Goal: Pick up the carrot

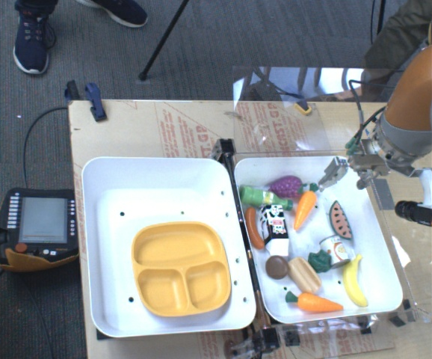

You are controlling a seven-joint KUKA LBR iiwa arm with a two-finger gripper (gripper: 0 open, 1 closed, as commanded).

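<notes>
Two white bins sit side by side on the bench, and the right bin [386,238] is the crowded one. Nearest me, down at its 6 o'clock edge, lies one carrot [315,302], tip pointing toward 3 o'clock, with a banana [355,282] just beside it at 4 o'clock. A bit further in there's a bread roll [303,274], a brown ball [276,267], a small can [335,250] and a bit of green broccoli [320,261]. Middle of the bin: milk carton [276,222], a hot dog [254,227] and a watermelon slice [340,220]. Then a second carrot [304,208], standing almost on end, leaves up at 12, touching purple grapes [286,185] and a green bottle [263,197]. The left bin [104,200] holds a yellow divided plate [180,266]. Furthest back, at 1 o'clock over the right bin's far corner, the gripper [348,169] hangs with its fingers spread wide, nothing between them, near that upper carrot but apart from it.
</notes>
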